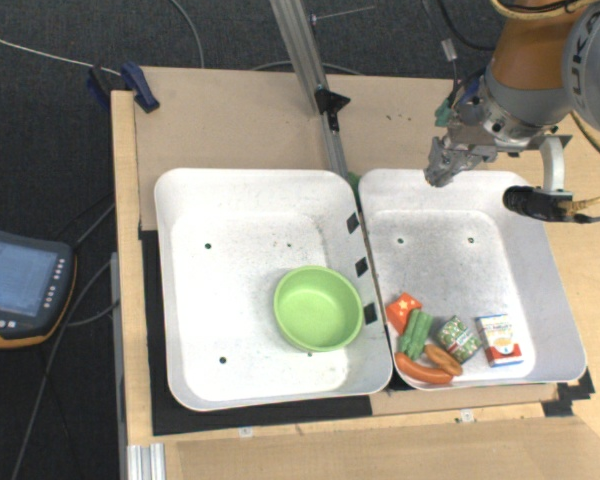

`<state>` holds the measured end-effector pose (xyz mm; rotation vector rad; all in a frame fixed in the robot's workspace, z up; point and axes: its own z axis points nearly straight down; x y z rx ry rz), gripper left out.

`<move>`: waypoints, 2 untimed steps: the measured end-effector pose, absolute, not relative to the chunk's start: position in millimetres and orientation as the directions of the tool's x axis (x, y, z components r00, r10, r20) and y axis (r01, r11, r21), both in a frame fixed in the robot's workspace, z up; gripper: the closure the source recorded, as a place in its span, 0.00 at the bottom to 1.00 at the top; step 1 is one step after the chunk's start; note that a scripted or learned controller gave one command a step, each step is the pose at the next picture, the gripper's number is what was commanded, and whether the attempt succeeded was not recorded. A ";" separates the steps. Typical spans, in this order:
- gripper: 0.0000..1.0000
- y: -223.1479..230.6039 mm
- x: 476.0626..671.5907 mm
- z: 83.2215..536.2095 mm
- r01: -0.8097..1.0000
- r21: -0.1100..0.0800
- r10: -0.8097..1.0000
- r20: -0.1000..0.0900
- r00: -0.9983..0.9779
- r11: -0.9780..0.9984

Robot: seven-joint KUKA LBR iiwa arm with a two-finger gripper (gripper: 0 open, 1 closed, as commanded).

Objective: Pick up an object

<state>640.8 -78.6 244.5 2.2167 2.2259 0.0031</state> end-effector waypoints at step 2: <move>1.00 31.5 642.3 238.0 1.000 0.001 1.000 0.002 -0.005 0.005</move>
